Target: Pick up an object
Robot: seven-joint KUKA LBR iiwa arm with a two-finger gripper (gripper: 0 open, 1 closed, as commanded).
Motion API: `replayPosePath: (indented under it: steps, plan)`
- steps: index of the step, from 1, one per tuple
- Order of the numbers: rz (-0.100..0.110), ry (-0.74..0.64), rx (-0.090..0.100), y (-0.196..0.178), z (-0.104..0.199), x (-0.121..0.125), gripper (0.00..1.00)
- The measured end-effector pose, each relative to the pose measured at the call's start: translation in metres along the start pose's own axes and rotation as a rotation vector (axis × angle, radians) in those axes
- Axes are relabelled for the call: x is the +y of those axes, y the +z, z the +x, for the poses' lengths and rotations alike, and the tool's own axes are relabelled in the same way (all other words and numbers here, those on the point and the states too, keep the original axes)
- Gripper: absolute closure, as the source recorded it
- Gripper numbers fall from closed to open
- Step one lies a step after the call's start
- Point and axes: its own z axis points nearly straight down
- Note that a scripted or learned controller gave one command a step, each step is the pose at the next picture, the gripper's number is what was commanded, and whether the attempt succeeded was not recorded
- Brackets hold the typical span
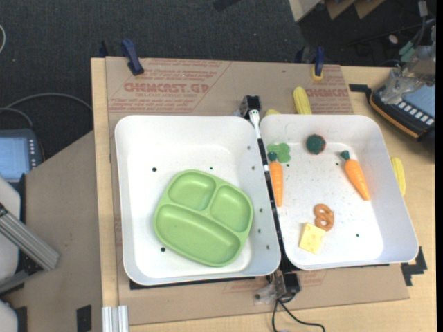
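The right bin [387,241] holds several toy foods. A carrot [276,180] with a green top lies along its left wall. A second carrot [356,176] lies slanted near the right side. A dark green broccoli piece [315,143] sits at the back. A brown pretzel [323,216] and a yellow cheese wedge [312,238] rest toward the front. The left bin [135,158] holds a green divided plate [203,216].
A yellow corn cob [302,101] lies on the bench behind the right bin, and another yellow piece [399,175] lies just outside its right wall. Blue clamps [131,56] hold the board at the back. Cables run at the front [280,303].
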Motion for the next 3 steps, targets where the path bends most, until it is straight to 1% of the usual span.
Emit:
replayPosePath:
  steps: [1,2,3]
  plan:
    - [0.004,-0.001,0.002,-0.018,0.001,0.000,1.00]
    - [0.012,-0.002,0.005,0.005,0.002,-0.001,1.00]
    - [0.012,-0.002,0.005,0.014,0.002,-0.001,1.00]
